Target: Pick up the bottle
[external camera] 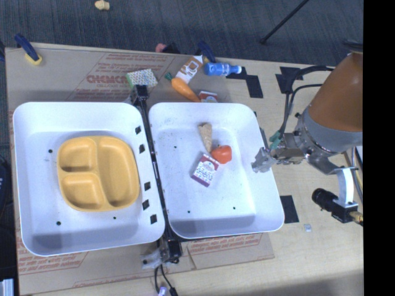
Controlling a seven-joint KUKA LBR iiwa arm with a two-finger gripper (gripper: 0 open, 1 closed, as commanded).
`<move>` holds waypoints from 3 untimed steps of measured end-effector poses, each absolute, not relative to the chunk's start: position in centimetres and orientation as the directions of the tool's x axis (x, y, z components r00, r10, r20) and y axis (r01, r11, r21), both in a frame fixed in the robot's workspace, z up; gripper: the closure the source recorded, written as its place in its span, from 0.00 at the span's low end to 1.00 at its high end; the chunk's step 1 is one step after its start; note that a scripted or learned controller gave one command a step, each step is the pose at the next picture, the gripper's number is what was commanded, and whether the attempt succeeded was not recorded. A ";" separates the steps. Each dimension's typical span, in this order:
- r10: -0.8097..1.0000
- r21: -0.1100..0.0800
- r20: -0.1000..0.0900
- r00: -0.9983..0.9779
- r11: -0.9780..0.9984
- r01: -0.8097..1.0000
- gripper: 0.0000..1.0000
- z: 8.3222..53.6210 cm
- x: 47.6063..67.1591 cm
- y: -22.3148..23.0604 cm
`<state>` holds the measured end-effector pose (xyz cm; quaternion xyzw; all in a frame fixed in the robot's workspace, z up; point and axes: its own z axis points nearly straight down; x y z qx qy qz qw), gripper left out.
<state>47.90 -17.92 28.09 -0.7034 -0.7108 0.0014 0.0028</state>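
Observation:
A small blue bottle (220,69) with a pale cap lies on its side on the cardboard behind the right bin (247,217), outside it. My gripper (261,161) hangs at the right bin's right rim, about halfway along that edge, well in front of and to the right of the bottle. Nothing shows in it. The grey arm with its orange band (338,100) reaches in from the right.
Inside the right bin lie a cone (205,135), a red round item (223,154) and a small purple carton (205,169). The left bin (37,227) holds a yellow divided plate (99,171). Beside the bottle lie a carrot (184,89), a little carton (189,69) and a green patterned pad (142,78).

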 end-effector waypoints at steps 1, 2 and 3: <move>0.999 -0.006 0.002 0.036 -0.036 0.999 1.00 17.0 47.6 -15.9; 0.954 -0.003 0.000 0.299 -0.299 0.954 1.00 17.3 47.6 -19.3; 0.886 -0.004 0.000 0.463 -0.463 0.886 1.00 16.8 47.6 -18.3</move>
